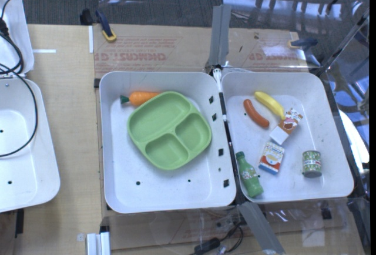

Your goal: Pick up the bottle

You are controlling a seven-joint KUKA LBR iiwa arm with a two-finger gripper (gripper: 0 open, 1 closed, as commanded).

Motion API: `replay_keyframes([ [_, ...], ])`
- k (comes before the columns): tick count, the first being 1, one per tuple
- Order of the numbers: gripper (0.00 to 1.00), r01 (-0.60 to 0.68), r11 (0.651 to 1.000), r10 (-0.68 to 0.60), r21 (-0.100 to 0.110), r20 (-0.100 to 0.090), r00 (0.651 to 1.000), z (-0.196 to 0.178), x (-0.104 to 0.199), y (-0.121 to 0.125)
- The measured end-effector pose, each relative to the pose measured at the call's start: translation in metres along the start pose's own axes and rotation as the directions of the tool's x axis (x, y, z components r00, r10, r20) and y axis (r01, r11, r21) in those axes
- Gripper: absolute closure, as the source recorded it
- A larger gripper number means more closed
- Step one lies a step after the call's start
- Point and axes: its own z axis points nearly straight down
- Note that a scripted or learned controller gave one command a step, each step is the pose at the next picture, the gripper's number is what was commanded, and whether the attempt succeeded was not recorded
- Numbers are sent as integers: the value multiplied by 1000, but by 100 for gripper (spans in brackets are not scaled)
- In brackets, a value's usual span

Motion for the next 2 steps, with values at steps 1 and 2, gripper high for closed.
replay_keyframes([
  [1, 100, 4, 1000, -4, 4, 3, 1000, -7, 0, 1],
  [2, 0, 4, 1000, -4, 4, 3, 1000, -7, 0, 1],
])
